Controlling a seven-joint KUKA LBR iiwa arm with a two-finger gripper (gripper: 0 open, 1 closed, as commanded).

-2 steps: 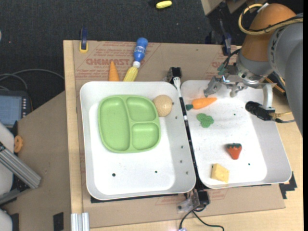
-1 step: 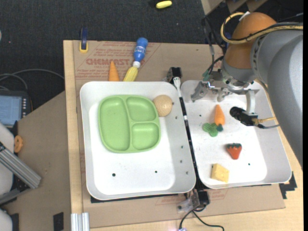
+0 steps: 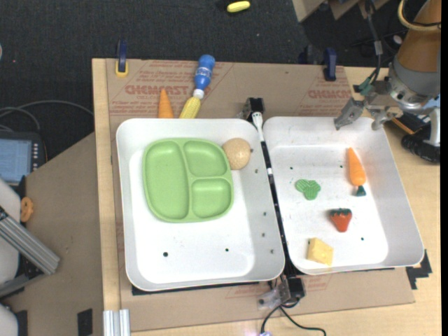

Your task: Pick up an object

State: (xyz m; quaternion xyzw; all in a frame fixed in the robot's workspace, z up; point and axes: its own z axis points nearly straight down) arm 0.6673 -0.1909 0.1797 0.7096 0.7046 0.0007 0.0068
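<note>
in the camera view, the gripper (image 3: 364,113) is seen at the far edge of the right bin (image 3: 399,208), its fingers spread wide and nothing held between them. the approach step is judged to be in hand: a descent onto the near carrot (image 3: 355,168) is called for. the arm is cut off at the right, and the fingertips are hard to make out.

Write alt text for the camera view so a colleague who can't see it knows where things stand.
The gripper hangs open over the top edge of the right bin, holding nothing; that bin holds a carrot, green broccoli piece, strawberry and cheese wedge. The left bin holds a green divided plate with a tan ball beside it.
</note>
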